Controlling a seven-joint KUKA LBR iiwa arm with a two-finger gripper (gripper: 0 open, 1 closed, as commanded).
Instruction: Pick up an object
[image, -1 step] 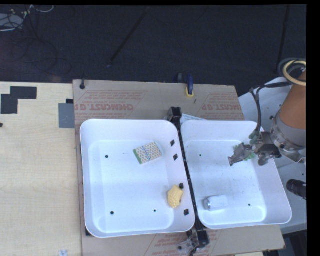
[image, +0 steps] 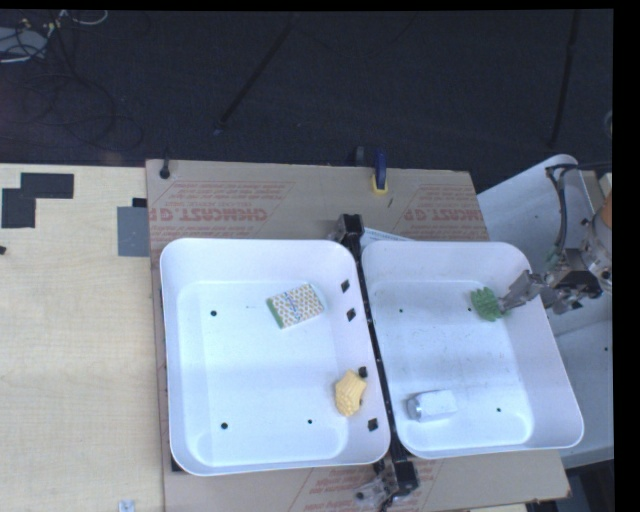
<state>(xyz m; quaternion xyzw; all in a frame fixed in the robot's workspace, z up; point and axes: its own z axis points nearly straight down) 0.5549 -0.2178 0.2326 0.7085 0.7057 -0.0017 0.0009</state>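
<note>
**Two bins, four things, and a tool by the green one**

Two white bins sit side by side on the desk. The left bin (image: 190, 300) has a flat card with tiny dots (image: 296, 305) lying near its 12 o'clock side. A lumpy yellow thing (image: 350, 392) sits at about 4 o'clock, close to the wall between the bins. It looks soft, like sponge or foam.

The right bin (image: 540, 420) has a small pale block (image: 431, 404) at about 7 o'clock. It looks smooth and a bit see-through, and it is hard to spot on the white floor.

The thing to pick up is most likely the little green object (image: 487, 304). It lies at about 2 o'clock in the right bin, near the rim. It looks bumpy and crumpled, maybe like a toy leaf.

The tool (image: 520, 291) comes in from 3 o'clock, low and tilted, and its tip is just beside the green object or touching it. It slants because the arm has to reach over the bin's rim. I cannot tell if the tool is spread apart or pinching the green object, because it is too small and dark here.

The bins have smooth, sloped walls, so things slide to the floor.
</note>
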